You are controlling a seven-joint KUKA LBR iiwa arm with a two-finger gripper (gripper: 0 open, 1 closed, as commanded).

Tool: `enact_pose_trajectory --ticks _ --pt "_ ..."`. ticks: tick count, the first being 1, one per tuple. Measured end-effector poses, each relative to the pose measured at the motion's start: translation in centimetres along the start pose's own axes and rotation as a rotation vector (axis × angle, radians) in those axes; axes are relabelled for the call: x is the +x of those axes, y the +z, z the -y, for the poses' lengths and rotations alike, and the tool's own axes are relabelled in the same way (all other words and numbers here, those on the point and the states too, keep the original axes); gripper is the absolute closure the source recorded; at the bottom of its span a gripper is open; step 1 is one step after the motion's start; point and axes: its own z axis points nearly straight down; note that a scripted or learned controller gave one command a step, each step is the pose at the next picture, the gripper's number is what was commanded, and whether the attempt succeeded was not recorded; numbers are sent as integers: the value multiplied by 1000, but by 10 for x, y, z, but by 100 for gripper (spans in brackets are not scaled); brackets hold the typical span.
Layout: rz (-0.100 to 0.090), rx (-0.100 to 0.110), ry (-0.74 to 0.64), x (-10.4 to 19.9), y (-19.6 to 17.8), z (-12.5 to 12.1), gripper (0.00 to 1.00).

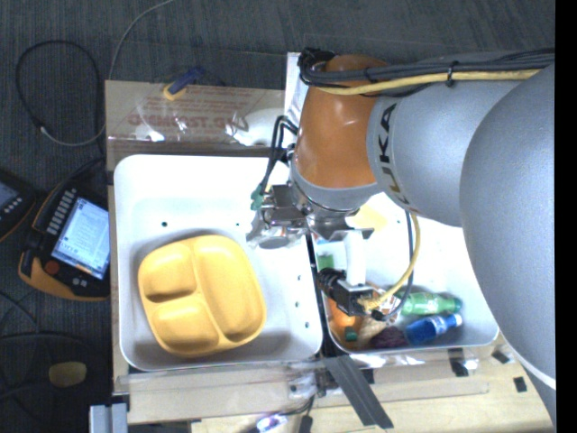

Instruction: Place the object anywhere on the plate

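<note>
Gripper [287, 226] sits over the bins' divider, plate [200, 291] down-left of it; jaws' state cannot be told.

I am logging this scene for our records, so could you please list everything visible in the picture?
Plate: one, yellow, sectioned, in the left bin.
Bins: two, white, side by side on the bench.
Bottles: a green one and a blue one, front of the right bin.
Other small items: orange and dark, beside the bottles; count unclear.
Handheld controller: one, orange and black, floor left.
Arm: one, grey with orange band.
Gripper: above the bins' divide.
</note>
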Motion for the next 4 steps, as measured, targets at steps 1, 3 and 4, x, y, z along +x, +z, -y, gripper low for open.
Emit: enact_pose_trajectory --ticks 1,3,4 --pt "-8 0 -127 27 121 -8 100" --pt "-13 -31 -230 14 133 -54 0" --pt "1 -3 -360 44 -2 -96 0"
